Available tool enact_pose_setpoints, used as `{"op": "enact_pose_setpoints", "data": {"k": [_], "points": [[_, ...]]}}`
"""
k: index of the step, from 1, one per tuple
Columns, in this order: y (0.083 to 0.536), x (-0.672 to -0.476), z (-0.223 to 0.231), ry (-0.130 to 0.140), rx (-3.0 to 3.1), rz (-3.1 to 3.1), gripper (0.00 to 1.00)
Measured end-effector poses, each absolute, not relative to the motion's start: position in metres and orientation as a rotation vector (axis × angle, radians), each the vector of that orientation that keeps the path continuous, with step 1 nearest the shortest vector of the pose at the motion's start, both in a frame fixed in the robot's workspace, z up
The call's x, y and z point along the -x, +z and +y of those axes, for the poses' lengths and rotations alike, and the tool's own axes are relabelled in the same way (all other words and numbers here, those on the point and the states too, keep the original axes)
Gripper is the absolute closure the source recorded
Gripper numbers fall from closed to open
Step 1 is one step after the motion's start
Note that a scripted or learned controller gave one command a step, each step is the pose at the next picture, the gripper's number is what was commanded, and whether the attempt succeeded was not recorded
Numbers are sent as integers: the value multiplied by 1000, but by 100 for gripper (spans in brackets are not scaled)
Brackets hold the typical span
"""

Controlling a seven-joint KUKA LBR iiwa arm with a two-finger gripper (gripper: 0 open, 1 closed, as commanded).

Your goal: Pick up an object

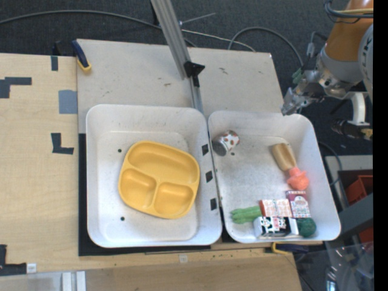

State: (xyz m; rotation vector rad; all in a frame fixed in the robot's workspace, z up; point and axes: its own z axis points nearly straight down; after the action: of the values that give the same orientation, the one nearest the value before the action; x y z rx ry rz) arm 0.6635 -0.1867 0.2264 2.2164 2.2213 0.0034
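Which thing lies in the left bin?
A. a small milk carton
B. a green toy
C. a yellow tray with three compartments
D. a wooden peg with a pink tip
C: the yellow tray lies alone in the left bin, and the other small things are in the right bin.

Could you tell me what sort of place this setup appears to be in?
Probably a robotics lab bench for grasping trials: a robot arm reaches over two white bins, loose cables trail across the dark floor, and toy-like items such as a yellow divided plate lie inside.
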Motion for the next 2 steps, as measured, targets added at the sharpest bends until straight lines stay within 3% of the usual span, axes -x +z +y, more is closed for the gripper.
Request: {"op": "enact_pose_setpoints", "data": {"k": [2], "points": [[211,-643,-89,-3,-2217,2229,100]]}}
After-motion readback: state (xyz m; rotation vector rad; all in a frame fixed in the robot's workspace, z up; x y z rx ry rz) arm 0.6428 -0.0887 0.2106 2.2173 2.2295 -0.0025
